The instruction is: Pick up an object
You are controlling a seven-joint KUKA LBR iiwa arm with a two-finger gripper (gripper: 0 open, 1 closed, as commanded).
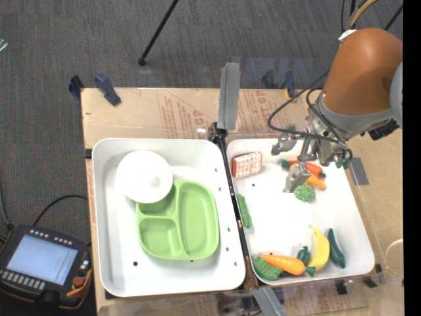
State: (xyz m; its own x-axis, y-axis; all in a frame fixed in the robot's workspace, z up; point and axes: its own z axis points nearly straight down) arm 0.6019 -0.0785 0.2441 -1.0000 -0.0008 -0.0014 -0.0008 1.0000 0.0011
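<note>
Grey carpet is seen behind a cardboard-topped bench [164, 110] carrying two shallow white bins. The right white bin [276, 232] serves as landmark: at its upper edge the two-finger gripper [304, 170] is poised over a small orange toy carrot [316, 181] and a green toy broccoli [304, 192], apparently in the approach step; a descent and closing is judged next. Whether the jaws are released or clenched cannot be told. Left of it, a green divided plastic tray [191, 222] is seen.

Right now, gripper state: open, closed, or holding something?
Gripper: cannot be told; it sits low over the broccoli and small carrot in the right bin.
</note>
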